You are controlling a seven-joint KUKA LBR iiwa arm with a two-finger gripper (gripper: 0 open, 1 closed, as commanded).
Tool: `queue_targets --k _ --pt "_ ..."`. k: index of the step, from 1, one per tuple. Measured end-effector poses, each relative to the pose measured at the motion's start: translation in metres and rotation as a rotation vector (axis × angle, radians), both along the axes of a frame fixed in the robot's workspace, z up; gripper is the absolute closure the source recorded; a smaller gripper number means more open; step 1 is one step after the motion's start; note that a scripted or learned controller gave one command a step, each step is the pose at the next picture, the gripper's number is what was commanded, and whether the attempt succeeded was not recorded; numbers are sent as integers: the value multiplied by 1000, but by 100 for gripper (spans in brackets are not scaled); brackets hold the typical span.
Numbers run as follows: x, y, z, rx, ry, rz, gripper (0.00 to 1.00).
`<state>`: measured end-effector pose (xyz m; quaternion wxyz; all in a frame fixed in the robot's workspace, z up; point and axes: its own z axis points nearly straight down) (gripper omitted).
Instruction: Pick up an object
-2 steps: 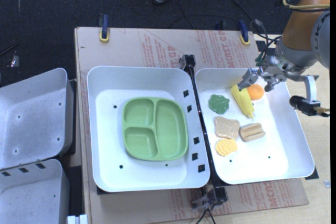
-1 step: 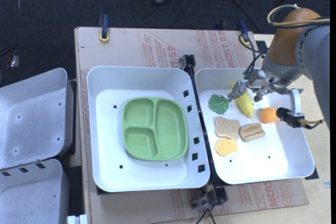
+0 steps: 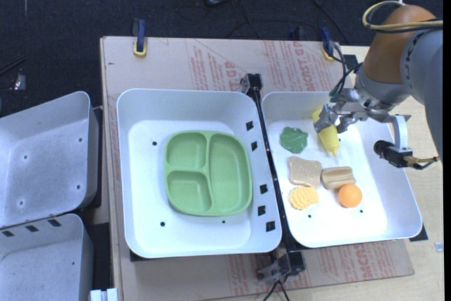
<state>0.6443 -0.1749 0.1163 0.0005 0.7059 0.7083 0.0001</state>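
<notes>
My gripper (image 3: 334, 120) hangs over the back of the right bin (image 3: 402, 211). Directly under its tip lies a yellow corn-like piece (image 3: 329, 141), touching or almost touching it. Just left of that sits a green leafy piece (image 3: 294, 139). Closer to the front lie a tan toast slice (image 3: 304, 170), a brown bread roll (image 3: 337, 176), an orange ball (image 3: 349, 195) and a yellow ridged piece (image 3: 304, 198).
The left bin (image 3: 141, 222) holds a green divided tray (image 3: 209, 173). A black divider (image 3: 264, 151) runs between the two bins. Two more white bins (image 3: 42, 151) stand off the bench at the left. Blue clamps (image 3: 140, 37) hold the board's back edge.
</notes>
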Motion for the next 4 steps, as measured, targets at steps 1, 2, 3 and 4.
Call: queue_targets --k 1,2,3,4 --pt "8 -7 58 -2 -7 -1 100" --pt "7 -16 116 -2 -6 -4 100" --pt "11 -19 180 -2 -7 0 100" --pt "9 31 161 1 2 3 100"
